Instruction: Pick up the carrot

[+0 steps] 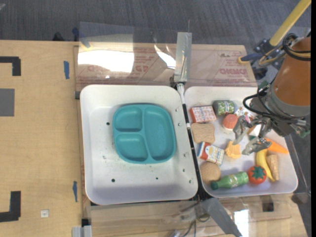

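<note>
Two shallow white bins are being viewed from above at a slant, side by side on a bench. The left bin (pixel 94 181) is being occupied by a teal divided plate (pixel 144 133) with three compartments, lying flat near its middle. The right bin (pixel 286 184) is being crowded with toy food: a pink-patterned carton (pixel 203 114), a dark green packet (pixel 223 106), a slice of bread (pixel 203 132), a small juice box (pixel 212 154), a round brown cookie (pixel 210 171), a green bottle (pixel 230 180) lying on its side, a red tomato (pixel 256 175), a yellow banana (pixel 262 164), and a yellow wedge (pixel 233 150). The carrot (pixel 276 147), orange and lying flat, is being seen near the right wall of this bin, just above the banana. The grey arm with its orange band (pixel 295 80) is being reached in from the right, and its gripper (pixel 252 135) is being held low over the right bin, just left of the carrot; its fingers (pixel 240 131) are being shown spread apart, with nothing pinched between them.
</note>
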Robot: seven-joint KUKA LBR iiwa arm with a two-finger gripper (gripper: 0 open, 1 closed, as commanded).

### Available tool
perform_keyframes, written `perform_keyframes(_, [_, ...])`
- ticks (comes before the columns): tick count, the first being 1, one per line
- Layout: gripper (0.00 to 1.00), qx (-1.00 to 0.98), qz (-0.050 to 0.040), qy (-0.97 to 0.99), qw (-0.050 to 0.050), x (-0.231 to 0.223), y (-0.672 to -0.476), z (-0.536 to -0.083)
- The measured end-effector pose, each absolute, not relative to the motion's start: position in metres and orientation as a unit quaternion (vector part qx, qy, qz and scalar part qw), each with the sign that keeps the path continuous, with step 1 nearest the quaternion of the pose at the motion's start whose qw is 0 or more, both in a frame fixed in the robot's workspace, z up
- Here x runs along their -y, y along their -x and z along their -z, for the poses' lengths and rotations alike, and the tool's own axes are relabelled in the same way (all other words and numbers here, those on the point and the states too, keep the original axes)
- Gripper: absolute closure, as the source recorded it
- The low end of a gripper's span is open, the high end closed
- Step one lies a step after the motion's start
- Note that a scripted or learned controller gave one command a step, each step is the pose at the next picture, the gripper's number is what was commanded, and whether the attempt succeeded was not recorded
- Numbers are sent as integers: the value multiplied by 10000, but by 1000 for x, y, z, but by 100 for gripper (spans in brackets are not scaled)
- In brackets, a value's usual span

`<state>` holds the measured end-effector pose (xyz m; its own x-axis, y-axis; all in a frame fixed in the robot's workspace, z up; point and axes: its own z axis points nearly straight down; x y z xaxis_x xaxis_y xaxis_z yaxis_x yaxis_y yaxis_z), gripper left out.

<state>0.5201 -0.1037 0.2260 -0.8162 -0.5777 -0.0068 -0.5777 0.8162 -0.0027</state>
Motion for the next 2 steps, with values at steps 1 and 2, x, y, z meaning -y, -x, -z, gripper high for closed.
perform_keyframes(1, [100, -9227, 12, 3856, 25, 190, -500, -217])
perform_keyframes(2, [100, -9509, -9, 3095, 12, 158, -503, -193])
